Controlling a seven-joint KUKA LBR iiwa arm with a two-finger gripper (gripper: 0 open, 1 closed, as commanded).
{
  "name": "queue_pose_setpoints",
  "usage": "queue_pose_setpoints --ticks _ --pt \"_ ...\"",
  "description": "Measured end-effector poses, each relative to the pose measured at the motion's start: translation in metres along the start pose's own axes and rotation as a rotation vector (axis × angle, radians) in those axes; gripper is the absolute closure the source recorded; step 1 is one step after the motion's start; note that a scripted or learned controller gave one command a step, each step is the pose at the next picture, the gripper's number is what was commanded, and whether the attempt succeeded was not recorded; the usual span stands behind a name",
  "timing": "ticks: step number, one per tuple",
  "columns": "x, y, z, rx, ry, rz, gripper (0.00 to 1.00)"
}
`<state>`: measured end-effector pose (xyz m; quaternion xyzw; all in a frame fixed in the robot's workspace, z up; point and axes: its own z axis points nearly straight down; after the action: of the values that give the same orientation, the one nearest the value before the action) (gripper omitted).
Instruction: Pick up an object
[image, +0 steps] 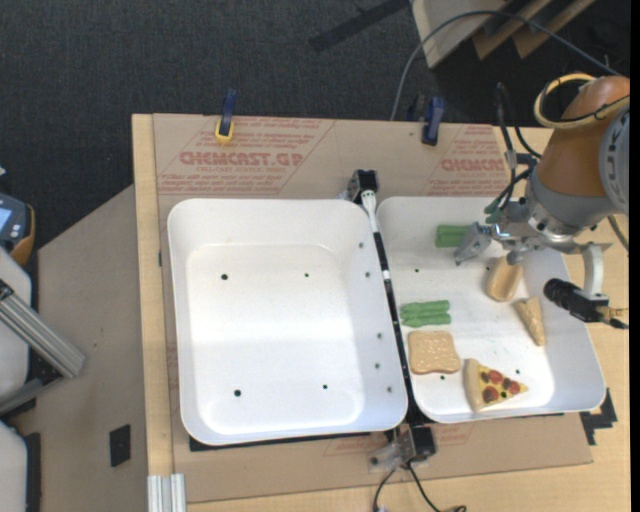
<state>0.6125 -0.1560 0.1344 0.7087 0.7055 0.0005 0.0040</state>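
- In the camera view, your arm came in from the upper right of the frame, its orange band high near the right edge and the grey wrist angled down and to the left over the right bin.
- The gripper hung over the upper middle of that bin, and you could not tell from this angle whether it was released or clenched; nothing showed as grasped.
- The green block lay just left of the gripper, near the bin's upper edge; whether they touched was unclear.
- The tan cylinder lay just below the gripper, tilted, with the tan wedge further down and to the right.
- The green bean pods lay lower left of the gripper, by the bins' shared wall.
- The toast slice and pizza slice sat near the bin's lower edge, well apart from the gripper.
- The left bin filled the frame's centre left.
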Motion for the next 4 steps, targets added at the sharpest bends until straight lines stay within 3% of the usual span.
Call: queue_pose_setpoints --ticks 1,2,3,4 --pt "0.066 0.043 0.052 0.004 0.006 -0.011 0.0" --pt "0.1 0.01 -0.176 -0.013 0.004 -0.009 0.0" --pt "0.138 -0.066 -0.044 0.025 0.008 -0.006 0.0" --pt "0.114 -0.087 -0.147 -0.003 0.003 -0.002 0.0"
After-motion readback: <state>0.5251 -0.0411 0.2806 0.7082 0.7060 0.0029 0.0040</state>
